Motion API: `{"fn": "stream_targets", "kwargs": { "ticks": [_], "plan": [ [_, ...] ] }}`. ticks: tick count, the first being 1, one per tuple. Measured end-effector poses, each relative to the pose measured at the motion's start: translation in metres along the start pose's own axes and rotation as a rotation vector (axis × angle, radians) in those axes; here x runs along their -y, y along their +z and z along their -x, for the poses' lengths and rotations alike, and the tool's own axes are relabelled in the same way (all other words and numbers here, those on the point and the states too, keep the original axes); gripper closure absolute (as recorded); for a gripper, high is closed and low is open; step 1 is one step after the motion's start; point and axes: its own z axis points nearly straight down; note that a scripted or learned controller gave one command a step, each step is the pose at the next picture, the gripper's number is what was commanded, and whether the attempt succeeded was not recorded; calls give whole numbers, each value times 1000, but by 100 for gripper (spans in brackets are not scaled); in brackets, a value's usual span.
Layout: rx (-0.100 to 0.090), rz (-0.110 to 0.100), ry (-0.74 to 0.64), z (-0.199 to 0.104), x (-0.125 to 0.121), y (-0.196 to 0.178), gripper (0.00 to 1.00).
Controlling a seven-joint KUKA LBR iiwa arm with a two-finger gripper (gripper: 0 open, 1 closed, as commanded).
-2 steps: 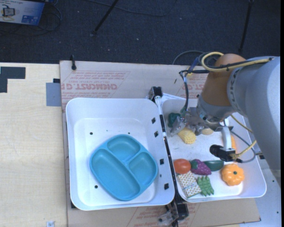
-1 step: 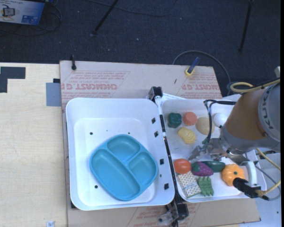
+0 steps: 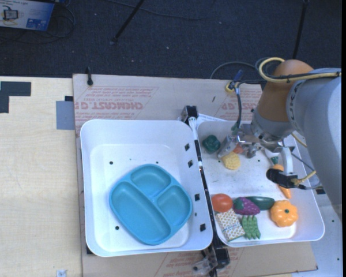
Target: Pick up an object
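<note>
Camera view, bench: two shallow white bins side by side; the left bin [image 3: 98, 154] bears a blue divided plate [image 3: 151, 202], the right bin [image 3: 311, 227] holds the toy food.
Camera view, arm: the grey arm [image 3: 317, 126] with its orange band reaches in from the right and bends down over the upper part of the right bin.
Gripper: the gripper [image 3: 237, 146] hangs low at the upper middle of the right bin, its metal parts crowded together in a blur.
Jaws: whether they stand apart or together cannot be told from this slant, and nothing can be seen between them.
Nearest object: a small yellow piece [image 3: 232, 162], roundish with no clear long axis, lies just below the gripper and a touch toward the left bin.
Other near object: a dark green round piece [image 3: 211, 143] sits just to the gripper's left, by the wall between the bins.
Front of right bin: a red tomato [image 3: 222, 202], purple grapes [image 3: 247, 206], an orange pumpkin [image 3: 284, 213], a patterned cracker-like piece [image 3: 230, 225] and a green piece [image 3: 251, 228], all well apart from the gripper.
Judgement: the yellow piece looks the likeliest target; the move turns on a short shift toward the camera and down.
</note>
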Motion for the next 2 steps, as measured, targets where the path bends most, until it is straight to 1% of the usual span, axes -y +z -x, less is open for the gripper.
{"fn": "stream_targets", "kwargs": {
  "ticks": [1, 2],
  "plan": [
    [-4, -16, -3, 0, 2, -6, 100],
    [0, -1, 0, -67, 55, -102, 100]
  ]
}}
